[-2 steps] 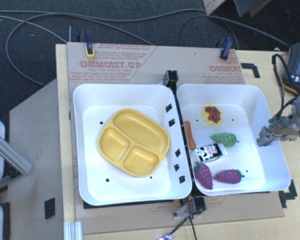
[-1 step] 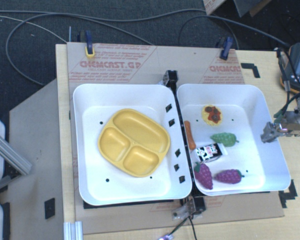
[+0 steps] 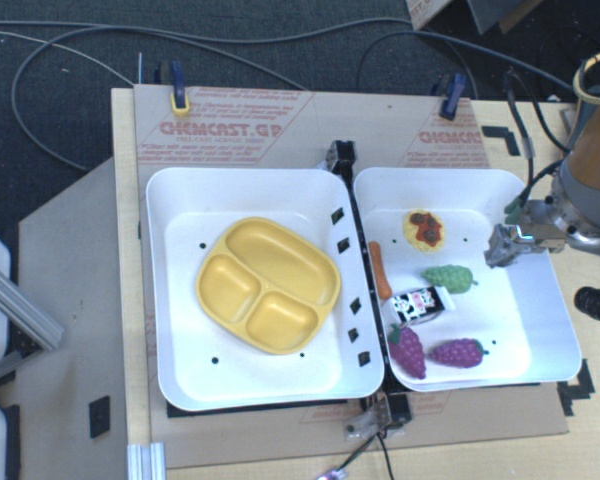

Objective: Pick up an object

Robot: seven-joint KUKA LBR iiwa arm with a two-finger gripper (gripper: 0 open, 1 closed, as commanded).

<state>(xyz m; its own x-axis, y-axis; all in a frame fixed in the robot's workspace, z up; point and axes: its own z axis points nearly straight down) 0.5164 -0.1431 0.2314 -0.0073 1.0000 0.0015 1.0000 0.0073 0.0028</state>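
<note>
The tabletop (image 3: pixel 230 118) carries two white bins side by side: the left bin (image 3: pixel 170 268) holds a yellow divided plate (image 3: pixel 268 284). The right bin (image 3: pixel 540 318) holds two purple grape bunches (image 3: pixel 408 352), a green leafy piece (image 3: pixel 450 278), a small pizza (image 3: pixel 424 229), a black-and-white carton (image 3: pixel 418 305) and an orange stick (image 3: pixel 380 271). The tool (image 3: pixel 502 248) hangs over the right bin's right side, near the green piece, with nothing between its tips; I can't tell how wide it stands.

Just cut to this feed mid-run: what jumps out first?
The yellow divided plate lying alone in the left bin catches the eye first. Next, the small toy foods clustered in the right bin: a pizza, a hot dog, two purple grape bunches. The gripper hangs over that bin's right side.
</note>
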